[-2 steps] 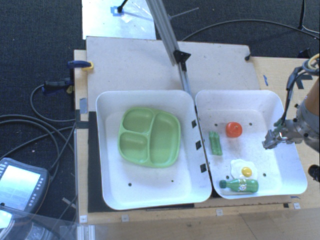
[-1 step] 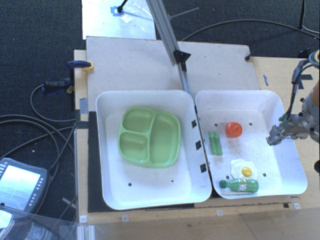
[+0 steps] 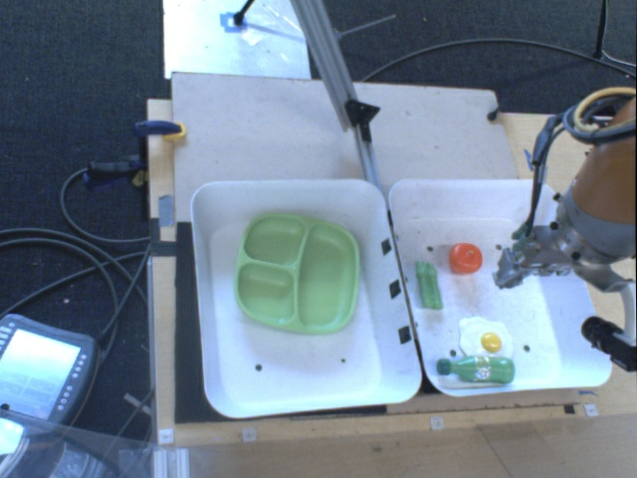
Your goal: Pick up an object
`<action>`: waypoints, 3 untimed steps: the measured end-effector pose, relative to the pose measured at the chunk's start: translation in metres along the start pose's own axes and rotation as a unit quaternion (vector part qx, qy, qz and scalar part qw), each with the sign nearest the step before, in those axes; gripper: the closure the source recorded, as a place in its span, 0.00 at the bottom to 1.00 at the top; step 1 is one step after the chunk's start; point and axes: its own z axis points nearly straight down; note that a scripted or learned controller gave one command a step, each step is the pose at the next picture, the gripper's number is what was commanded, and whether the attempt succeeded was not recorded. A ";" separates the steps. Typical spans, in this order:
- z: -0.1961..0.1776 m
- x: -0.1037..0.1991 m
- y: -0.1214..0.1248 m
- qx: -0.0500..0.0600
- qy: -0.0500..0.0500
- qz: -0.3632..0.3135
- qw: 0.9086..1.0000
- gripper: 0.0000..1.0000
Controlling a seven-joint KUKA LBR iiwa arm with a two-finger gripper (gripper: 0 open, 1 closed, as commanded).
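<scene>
right now gripper (image 3: 510,270) hovers in right bin (image 3: 567,361) beside red object (image 3: 465,258).

Robotics lab test cell, not a home or kitchen.
Industrial arm (image 3: 602,192) over a plywood bench (image 3: 299,118) with two white bins (image 3: 224,366); teach pendant (image 3: 35,366) and loose cables (image 3: 90,217) on dark carpet; clamps (image 3: 159,129) at bench edge; slanted metal pole (image 3: 328,48); toy food as props (image 3: 488,342).

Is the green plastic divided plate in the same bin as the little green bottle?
No, the green plastic divided plate lies in the left white bin, while the little green bottle lies in the right white bin.
</scene>
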 end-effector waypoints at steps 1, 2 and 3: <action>-0.006 0.047 0.015 -0.001 0.000 0.000 1.000 1.00; 0.005 0.097 0.018 0.001 0.000 0.000 1.000 1.00; 0.017 0.150 0.026 0.001 0.000 0.000 1.000 1.00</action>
